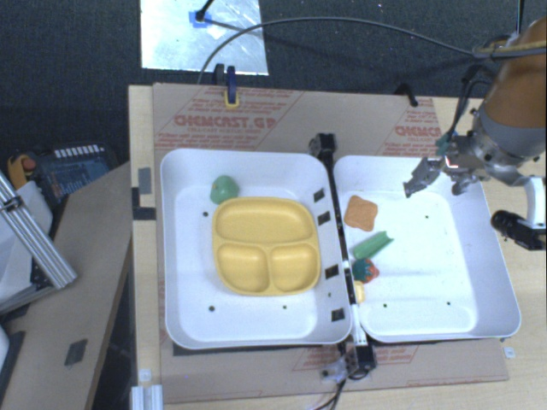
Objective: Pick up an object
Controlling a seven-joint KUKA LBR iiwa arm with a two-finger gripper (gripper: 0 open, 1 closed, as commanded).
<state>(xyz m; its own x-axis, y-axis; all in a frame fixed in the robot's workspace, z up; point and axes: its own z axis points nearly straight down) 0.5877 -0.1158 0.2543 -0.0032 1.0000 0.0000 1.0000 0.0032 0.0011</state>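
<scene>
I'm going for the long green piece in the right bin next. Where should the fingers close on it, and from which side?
Grip the green piece around its middle, coming straight down, fingers closing across its narrow width. It lies flat and slanted, its lower-left end close to the bin divider and the small toys, so probably stay toward its freer upper-right half.

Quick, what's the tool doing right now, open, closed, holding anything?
Tool: open, holding nothing, above the far right part of the right bin.

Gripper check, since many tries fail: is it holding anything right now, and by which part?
Nothing is held. The gripper hangs open over the right bin, its fingers bare, apart from the orange piece and green piece.
</scene>
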